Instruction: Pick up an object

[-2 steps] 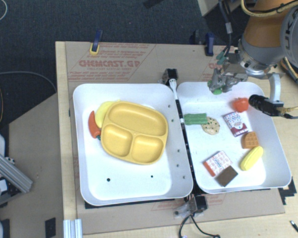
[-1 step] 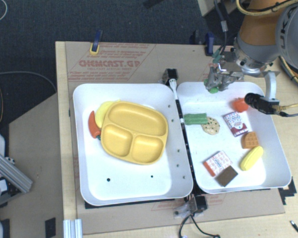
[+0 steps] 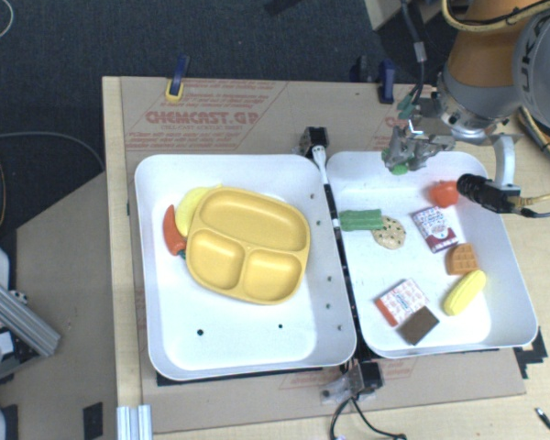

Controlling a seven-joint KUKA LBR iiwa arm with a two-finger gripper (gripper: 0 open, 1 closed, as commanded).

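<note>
Gripping a small green object (image 3: 400,166), claw (image 3: 404,157) at right bin's (image 3: 522,287) back edge.

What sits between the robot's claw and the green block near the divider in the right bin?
Nothing visible. The gripper hangs over the right bin's far edge, and bare white floor separates it from the green block. The cookie lies just beyond the block.

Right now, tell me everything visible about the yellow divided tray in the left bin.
The yellow divided tray looks like smooth moulded plastic with rounded corners. It has three compartments: one long one across the far side and two smaller ones side by side nearer the camera, all holding nothing. It lies flat, open side up, turned a little askew in the left bin, roughly central. Its far-left edge overlaps a pale yellow piece, and an orange-red item sits against its left side.
</note>
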